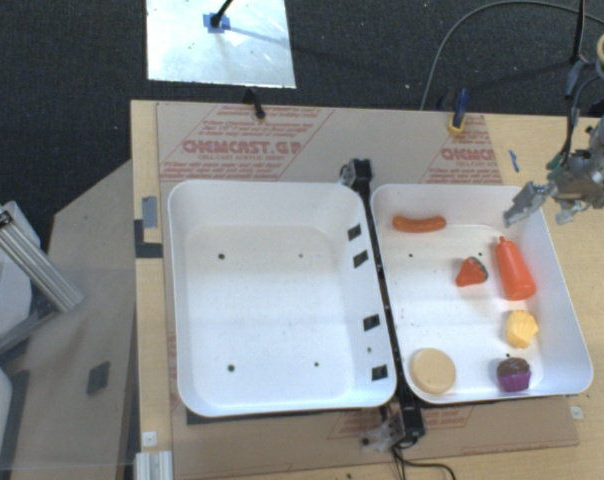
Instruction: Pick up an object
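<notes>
Two shallow white bins were found side by side on the bench. The left bin [267,298] was noted to hold none of the loose objects; a few dark specks were recorded on its floor. The right bin [572,338] was found to contain all six objects.

Contents were logged from largest to smallest. An orange bottle-shaped item [514,268] was seen lying lengthwise near the far right wall. A sausage-shaped orange piece [420,223] was observed close to the far wall. A round tan disc [433,370] was recorded in the near left corner. A red strawberry-like piece [471,272] was noted just left of the bottle-shaped item. A yellow piece [521,328] was seen below the bottle-shaped item, and a purple piece [513,373] was recorded near the front wall beside it.

The gripper [527,204] was observed above the far right corner of the right bin, apart from every object. Its two fingers appeared to be spread, with nothing between them.

Progress was judged to be at an early stage: no object had been lifted, and all six were resting on the bin floor. Selection, descent, closure and lift were judged to remain. The bottle-shaped item was assessed as the nearest candidate.
</notes>
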Robot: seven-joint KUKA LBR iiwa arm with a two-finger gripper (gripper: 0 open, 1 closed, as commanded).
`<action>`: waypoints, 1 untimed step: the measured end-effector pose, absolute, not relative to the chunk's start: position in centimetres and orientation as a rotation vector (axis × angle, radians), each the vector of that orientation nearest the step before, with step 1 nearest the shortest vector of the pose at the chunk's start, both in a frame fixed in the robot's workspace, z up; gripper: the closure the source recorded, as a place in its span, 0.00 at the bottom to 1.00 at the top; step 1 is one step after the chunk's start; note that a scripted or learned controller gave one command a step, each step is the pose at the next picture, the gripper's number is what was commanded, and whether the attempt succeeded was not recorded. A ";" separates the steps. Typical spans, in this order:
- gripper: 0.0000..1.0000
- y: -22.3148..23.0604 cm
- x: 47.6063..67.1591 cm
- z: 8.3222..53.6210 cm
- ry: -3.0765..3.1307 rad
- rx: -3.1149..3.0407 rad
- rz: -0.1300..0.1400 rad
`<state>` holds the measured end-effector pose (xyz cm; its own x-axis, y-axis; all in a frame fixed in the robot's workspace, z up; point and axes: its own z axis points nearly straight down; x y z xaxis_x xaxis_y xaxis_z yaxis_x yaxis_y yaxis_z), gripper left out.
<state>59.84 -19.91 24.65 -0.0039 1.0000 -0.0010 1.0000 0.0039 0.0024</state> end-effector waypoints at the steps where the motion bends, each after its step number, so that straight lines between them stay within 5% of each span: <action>1: 0.00 -18.7 54.5 14.8 2.228 2.228 -0.007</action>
<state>54.50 -18.71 14.83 -0.0003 1.0000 0.0037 1.0000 0.0003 -0.0097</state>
